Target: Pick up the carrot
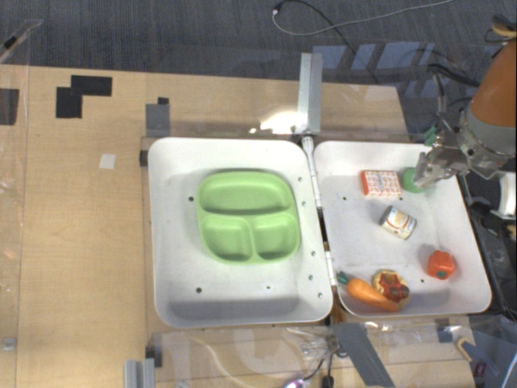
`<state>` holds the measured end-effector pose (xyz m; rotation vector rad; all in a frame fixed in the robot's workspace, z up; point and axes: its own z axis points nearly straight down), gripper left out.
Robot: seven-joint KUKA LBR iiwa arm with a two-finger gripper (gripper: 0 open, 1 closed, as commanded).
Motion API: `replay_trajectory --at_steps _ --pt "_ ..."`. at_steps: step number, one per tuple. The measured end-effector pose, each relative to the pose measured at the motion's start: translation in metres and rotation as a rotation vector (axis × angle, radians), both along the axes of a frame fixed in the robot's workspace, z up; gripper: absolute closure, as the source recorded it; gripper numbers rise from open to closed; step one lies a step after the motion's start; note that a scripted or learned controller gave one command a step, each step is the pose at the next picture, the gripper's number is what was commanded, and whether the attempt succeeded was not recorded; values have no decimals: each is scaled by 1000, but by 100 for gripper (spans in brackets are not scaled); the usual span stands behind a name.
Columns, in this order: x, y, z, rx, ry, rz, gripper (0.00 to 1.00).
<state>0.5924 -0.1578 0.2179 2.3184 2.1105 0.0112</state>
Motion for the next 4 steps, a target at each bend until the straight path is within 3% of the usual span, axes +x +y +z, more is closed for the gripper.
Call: replay_trajectory --at_steps 1,3,4 --pt "50 42 75 0 4 -171 100" --pt "53 45 99 -3 -5 -152 100" --pt "53 45 99 -3 -5 -152 0"
